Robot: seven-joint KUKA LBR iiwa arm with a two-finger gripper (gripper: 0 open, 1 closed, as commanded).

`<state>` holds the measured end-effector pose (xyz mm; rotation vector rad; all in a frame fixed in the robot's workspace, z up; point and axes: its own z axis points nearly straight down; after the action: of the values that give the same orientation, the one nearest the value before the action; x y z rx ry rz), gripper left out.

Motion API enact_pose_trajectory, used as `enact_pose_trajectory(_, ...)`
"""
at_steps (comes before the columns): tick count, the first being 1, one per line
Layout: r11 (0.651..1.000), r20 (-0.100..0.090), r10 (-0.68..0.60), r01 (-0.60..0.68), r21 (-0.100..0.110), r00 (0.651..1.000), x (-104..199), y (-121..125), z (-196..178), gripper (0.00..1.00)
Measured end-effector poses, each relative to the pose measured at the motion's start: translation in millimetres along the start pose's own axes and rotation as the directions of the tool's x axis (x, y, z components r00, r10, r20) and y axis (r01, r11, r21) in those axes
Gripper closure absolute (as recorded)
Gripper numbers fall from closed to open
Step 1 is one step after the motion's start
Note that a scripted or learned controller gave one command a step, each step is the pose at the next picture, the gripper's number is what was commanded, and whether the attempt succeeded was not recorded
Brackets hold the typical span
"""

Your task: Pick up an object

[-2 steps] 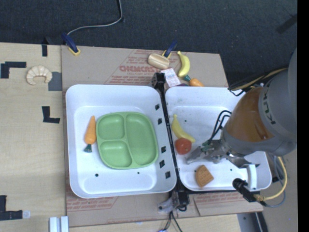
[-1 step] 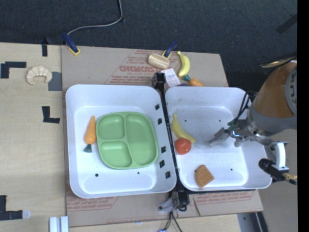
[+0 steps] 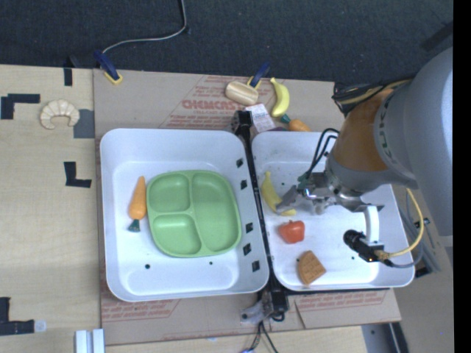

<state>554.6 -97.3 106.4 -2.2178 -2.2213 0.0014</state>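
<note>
Right of centre, the claw (image 3: pixel 288 199) hangs with fingers apart beside the banana (image 3: pixel 270 194) in the right bin (image 3: pixel 383 274); centre over it before closing.

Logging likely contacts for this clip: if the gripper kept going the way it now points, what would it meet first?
The gripper points toward the view's left, low in the right bin. First in line looks like the yellow banana just beyond its tip. Depth is unclear, so it could pass above.
</note>
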Motion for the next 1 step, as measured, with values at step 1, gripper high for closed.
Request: enact_pose_trajectory(1, 1.0, 0.002, 0.001, -0.001, -0.006, 1.0, 2.5, -41.4, 20.3, 0.0)
